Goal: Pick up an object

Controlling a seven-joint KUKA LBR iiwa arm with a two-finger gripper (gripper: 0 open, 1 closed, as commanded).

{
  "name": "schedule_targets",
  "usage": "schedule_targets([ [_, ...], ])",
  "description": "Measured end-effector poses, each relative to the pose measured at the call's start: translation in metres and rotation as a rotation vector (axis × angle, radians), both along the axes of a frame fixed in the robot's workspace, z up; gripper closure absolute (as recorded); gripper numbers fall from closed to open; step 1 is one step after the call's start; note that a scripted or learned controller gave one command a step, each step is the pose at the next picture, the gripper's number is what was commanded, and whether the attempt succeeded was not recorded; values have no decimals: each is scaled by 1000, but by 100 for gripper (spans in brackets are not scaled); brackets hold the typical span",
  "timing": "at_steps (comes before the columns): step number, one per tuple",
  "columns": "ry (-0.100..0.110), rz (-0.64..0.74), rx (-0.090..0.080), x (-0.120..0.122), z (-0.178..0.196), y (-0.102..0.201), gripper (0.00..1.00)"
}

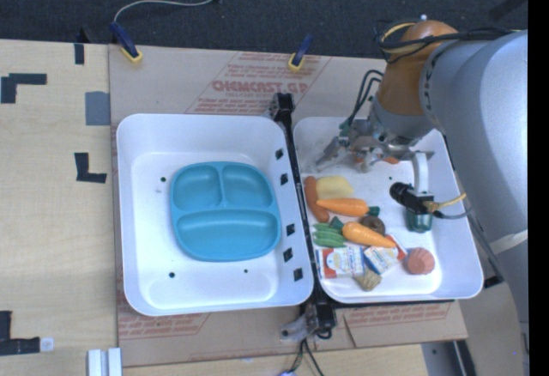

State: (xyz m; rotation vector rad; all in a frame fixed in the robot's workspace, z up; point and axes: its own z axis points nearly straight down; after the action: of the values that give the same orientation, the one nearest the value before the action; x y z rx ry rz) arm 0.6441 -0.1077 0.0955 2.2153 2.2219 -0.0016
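the pale yellow, lumpy plastic food piece [334, 186] lies in the right white bin [455, 275], pressed against two orange plastic carrots [343, 206]. the gripper [353, 153] hangs just above it, jaws spread and holding nothing; closing here could nudge a carrot or pinch two pieces together, since the pile is tight.

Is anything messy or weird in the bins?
Nothing looks spilled or broken. The toy food is just jumbled in a loose pile in the right bin, while the blue plate lies flat in the left bin.
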Motion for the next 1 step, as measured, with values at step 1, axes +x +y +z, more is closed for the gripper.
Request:
schedule_targets([
  [1,2,-1,3,11,24,-9,0],
])
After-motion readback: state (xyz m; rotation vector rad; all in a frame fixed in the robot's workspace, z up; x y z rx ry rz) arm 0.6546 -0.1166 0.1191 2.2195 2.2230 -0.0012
